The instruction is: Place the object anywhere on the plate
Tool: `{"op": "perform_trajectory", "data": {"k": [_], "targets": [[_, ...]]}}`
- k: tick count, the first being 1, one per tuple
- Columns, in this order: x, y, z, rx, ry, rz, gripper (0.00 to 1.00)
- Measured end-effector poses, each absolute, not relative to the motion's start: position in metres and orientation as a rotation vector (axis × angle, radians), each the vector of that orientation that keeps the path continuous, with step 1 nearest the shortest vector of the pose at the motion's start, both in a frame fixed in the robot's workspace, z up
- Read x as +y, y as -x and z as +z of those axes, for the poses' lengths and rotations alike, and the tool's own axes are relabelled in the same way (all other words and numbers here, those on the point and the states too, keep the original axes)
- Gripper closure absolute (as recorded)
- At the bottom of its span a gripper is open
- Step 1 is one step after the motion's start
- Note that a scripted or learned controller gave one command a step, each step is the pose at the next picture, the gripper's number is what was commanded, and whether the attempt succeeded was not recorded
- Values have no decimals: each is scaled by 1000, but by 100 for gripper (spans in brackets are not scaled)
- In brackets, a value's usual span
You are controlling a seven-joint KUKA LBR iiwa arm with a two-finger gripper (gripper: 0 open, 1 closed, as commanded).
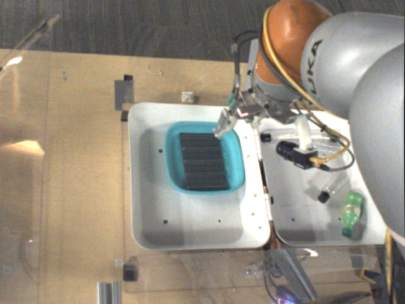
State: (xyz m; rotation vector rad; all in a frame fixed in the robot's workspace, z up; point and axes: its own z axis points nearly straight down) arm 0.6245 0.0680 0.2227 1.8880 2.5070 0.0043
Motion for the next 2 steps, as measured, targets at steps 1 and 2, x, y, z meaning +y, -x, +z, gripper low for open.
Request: {"op": "perform_trajectory", "data": {"k": [1, 2], "targets": [[68, -624, 223, 2507, -1888, 4, 0], [68, -624, 223, 2507, -1888, 4, 0]]}}
